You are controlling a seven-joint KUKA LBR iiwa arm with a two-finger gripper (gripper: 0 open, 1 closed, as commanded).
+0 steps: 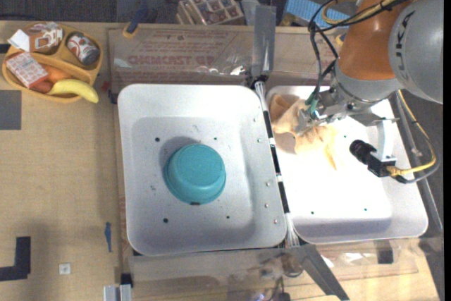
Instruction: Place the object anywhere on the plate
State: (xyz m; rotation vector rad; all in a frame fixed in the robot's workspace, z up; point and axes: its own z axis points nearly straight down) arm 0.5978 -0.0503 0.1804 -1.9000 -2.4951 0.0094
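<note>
arm [394, 39] comes in from the right, grey links, orange band above the wrist. wrist pitched down and toward the left. gripper [308, 118] sits low, at the far left part of the right bin [366, 218]. cables loop off the wrist.

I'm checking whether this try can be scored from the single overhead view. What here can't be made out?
- Gripper: whether its fingers are closed on anything; the wrist above covers them.
- Tan object in the right bin: its shape and identity; pale, blurred, partly under the gripper.
- Teal plate in the left bin: seen from above, it could be a dish or upturned bowl.
</note>
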